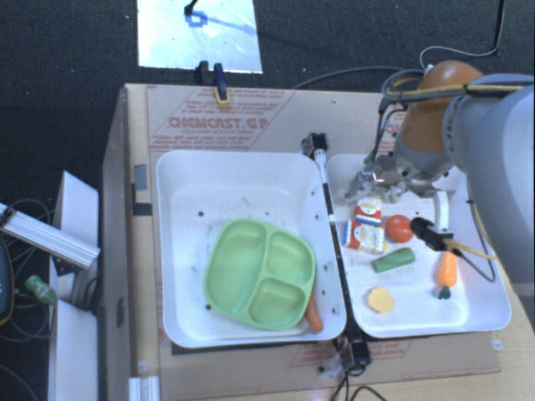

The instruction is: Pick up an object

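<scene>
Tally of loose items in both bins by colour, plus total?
Green: 2, divided plate, cucumber
Orange: 2, carrot, sausage
Red: 1, tomato
Yellow: 1, round slice
Red-and-white: 1, carton
Total: 7

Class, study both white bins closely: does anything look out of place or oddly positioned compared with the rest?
One thing stands out. A small orange sausage-shaped toy lies alone in the left white bin, wedged between the green divided plate and the bin's right wall, while the other toy foods sit in the right white bin.
</scene>
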Robot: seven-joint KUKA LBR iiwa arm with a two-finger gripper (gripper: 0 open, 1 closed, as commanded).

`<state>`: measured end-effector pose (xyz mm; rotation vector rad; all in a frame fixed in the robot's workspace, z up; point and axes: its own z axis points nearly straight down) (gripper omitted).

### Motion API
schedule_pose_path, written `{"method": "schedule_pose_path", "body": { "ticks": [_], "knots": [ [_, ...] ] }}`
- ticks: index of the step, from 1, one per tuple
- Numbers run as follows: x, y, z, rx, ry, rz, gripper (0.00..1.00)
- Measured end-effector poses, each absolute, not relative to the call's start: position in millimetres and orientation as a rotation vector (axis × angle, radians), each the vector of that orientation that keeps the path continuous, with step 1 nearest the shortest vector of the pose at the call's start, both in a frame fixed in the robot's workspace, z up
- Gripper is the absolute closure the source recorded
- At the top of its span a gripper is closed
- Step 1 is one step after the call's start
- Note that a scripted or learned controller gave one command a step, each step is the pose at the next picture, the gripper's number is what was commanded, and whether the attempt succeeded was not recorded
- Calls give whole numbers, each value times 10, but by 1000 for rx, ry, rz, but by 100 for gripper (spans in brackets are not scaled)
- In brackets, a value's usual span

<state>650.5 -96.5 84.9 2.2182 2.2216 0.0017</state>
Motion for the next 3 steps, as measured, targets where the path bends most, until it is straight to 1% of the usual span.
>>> {"method": "schedule_pose_path", "body": {
  "ticks": [1, 3],
  "knots": [
    [6693, -943, 853, 2215, 2225, 3, 0],
    [6693, -1072, 855, 2217, 2221, 2, 0]
  ]
}}
